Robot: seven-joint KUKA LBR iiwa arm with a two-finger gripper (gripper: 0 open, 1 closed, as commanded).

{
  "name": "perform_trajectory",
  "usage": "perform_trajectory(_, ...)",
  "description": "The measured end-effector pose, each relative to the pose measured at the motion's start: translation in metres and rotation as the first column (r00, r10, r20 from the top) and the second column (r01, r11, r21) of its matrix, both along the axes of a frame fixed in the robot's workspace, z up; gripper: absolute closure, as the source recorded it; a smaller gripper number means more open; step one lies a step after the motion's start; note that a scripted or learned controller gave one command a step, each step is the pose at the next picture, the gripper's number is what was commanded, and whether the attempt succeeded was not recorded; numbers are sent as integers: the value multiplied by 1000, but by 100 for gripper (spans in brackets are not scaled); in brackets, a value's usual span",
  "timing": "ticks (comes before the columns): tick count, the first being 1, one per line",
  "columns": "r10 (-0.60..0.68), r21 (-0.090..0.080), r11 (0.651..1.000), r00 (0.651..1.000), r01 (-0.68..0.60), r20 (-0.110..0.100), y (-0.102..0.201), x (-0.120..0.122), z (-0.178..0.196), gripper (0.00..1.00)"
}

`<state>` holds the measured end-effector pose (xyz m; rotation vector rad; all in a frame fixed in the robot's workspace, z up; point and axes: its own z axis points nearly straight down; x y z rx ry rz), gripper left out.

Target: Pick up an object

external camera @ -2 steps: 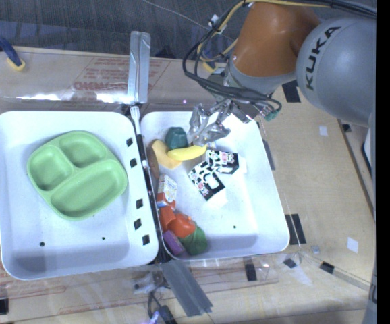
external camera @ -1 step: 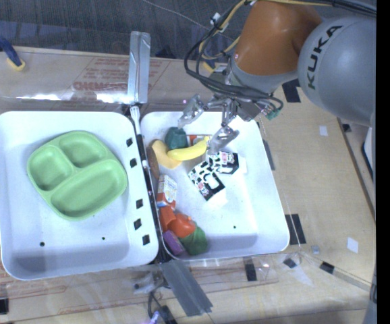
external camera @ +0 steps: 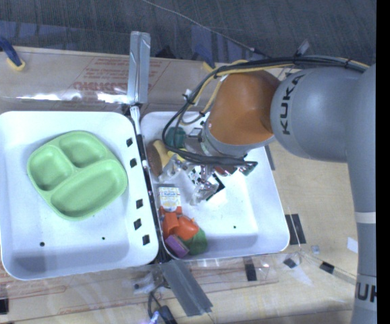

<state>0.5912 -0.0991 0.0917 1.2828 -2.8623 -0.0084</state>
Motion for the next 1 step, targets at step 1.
perform_trajectory(1,341,-3,940,940,-341,9,-60,3,44,0)
